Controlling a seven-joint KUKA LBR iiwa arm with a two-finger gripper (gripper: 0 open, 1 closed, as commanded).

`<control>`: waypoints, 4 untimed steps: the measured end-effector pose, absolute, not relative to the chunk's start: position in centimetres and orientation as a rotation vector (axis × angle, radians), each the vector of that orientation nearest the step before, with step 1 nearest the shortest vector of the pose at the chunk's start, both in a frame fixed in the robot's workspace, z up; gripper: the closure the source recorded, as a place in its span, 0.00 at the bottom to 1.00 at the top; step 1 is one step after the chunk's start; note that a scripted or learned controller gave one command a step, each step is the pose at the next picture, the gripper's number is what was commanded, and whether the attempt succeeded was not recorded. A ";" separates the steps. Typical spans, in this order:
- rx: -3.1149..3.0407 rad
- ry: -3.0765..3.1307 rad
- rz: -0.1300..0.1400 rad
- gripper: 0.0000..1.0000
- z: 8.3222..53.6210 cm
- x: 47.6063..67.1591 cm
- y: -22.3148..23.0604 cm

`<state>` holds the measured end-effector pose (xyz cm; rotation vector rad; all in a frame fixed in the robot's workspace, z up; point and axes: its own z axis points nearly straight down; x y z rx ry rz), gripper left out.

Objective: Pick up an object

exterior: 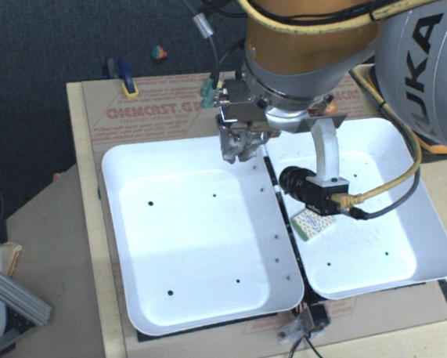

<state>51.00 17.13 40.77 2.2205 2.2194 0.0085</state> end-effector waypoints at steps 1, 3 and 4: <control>2.219 2.231 -0.013 1.00 33.0 51.8 22.7; 2.227 2.206 0.010 1.00 49.4 48.0 10.3; 2.210 2.239 -0.005 1.00 45.8 49.2 23.2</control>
